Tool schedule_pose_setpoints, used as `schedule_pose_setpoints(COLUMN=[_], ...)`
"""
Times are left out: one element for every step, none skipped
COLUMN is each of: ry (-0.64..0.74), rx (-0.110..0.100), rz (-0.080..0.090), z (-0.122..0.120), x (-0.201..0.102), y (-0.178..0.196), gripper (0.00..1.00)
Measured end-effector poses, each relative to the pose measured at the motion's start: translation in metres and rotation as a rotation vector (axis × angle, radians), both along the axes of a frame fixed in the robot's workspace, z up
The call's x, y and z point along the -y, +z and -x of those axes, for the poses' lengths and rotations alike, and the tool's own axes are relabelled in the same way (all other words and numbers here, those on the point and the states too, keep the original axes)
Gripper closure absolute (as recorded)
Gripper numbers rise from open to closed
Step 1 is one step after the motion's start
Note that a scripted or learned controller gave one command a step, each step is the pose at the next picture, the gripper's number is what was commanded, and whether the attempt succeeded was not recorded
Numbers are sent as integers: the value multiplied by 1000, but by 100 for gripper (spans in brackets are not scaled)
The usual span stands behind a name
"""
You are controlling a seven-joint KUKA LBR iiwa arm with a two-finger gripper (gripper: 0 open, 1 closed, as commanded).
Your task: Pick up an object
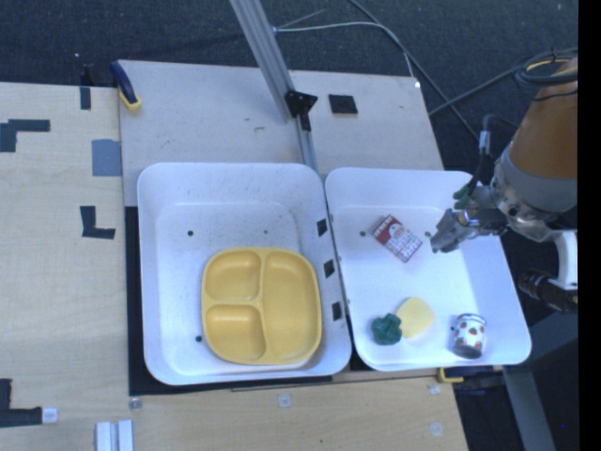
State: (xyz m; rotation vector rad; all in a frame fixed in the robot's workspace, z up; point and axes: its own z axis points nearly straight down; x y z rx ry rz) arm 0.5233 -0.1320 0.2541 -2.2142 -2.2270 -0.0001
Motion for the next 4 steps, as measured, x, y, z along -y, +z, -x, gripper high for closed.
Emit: schedule_pose_setpoints(ry=[0, 2, 0, 0], rx=[-1, 0, -2, -4], rz=[0, -1, 0, 0], z=[-6, -4, -2, 1], x=[-48, -106, -149, -198], y=[-10, -5, -11, -26], gripper=[100, 100, 100, 100])
